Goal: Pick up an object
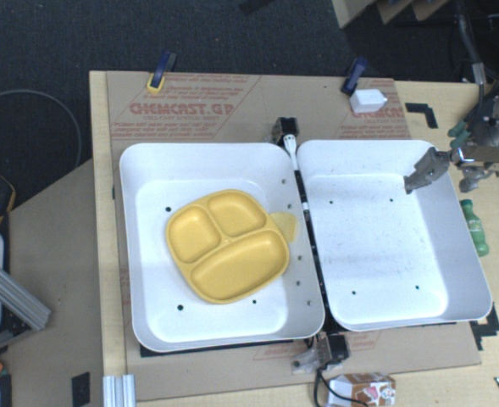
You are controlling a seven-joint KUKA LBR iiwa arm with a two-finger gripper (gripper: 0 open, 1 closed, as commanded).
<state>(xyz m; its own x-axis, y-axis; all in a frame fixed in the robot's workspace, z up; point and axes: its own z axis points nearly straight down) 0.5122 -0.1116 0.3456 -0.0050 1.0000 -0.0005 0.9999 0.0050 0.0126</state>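
The gripper [425, 171] sits at the upper right corner of the right bin [385, 303], one grey finger [422, 174] slanting down toward the bin's floor, and whether its jaws stand open or closed cannot be told from this angle; nothing can be seen between them. Behind it, the grey wrist hardware of the arm [485, 138] reaches in from the right edge. Just outside that bin's right wall lies a small green object [474, 225] on the bench. Across the divider, the left bin [147, 312] holds a yellow divided plate [226, 244] with three compartments, lying flat near the bin's middle and well apart from the gripper. A smaller pale yellow piece [285, 225] peeks out at the plate's right edge, touching it. Both bins rest on a cardboard sheet [232, 104] printed with red lettering, and a small white block [368, 101] lies on it above the right bin.
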